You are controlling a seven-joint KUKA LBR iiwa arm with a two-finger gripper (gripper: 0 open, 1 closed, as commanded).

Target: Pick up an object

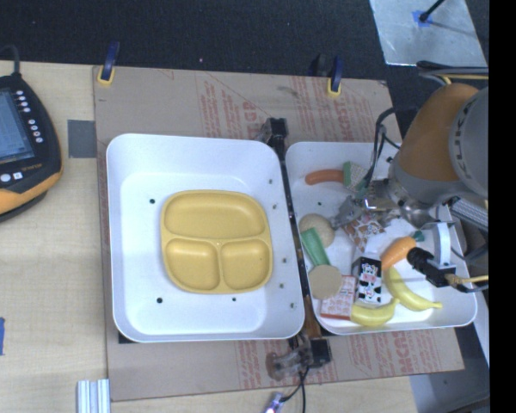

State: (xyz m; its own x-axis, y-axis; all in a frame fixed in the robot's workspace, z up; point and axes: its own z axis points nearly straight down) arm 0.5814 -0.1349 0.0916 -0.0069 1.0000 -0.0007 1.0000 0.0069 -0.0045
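Clutter fills the right bin [464,317]: banana [406,299], carrot [325,176], green stick [315,247]. Gripper [364,212] sits low among it; whether it grips I cannot tell. Best aim is an isolated piece like the carrot, approached squarely, clear of neighbours.

— How many bins are seen? 
— Two are counted: the left bin [129,231] and the right bin [447,317]. 
— And in them? 
— One yellow tray [216,239] is seen on the left. On the right, two bananas [410,292] [371,315] and one carrot [327,177] are counted.
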